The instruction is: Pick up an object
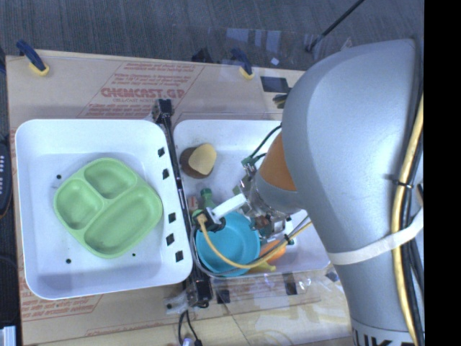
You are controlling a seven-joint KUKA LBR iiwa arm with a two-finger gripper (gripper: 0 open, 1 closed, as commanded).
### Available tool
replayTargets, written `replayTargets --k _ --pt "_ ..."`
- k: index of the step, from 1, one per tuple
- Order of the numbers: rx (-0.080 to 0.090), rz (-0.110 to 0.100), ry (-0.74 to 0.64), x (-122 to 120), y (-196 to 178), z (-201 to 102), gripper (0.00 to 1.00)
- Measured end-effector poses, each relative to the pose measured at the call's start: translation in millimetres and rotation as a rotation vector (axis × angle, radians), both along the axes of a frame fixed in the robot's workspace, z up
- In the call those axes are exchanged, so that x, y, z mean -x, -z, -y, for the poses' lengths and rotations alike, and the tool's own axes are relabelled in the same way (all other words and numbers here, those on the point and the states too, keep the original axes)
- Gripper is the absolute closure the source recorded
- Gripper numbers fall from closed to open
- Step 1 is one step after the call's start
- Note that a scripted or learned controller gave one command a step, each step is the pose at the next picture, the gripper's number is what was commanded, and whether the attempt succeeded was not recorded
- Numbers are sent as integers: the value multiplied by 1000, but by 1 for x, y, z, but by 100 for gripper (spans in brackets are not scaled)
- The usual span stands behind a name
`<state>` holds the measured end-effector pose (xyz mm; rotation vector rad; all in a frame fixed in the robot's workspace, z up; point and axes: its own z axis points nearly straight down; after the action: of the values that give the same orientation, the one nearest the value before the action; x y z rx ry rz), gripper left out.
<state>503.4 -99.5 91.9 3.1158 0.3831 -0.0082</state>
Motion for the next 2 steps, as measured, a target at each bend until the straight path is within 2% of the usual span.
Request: replayTargets --k 1,2 --pt "-13 -3 -464 16 1 48 0" --pt "-13 -5 -264 -73 1 8 0"
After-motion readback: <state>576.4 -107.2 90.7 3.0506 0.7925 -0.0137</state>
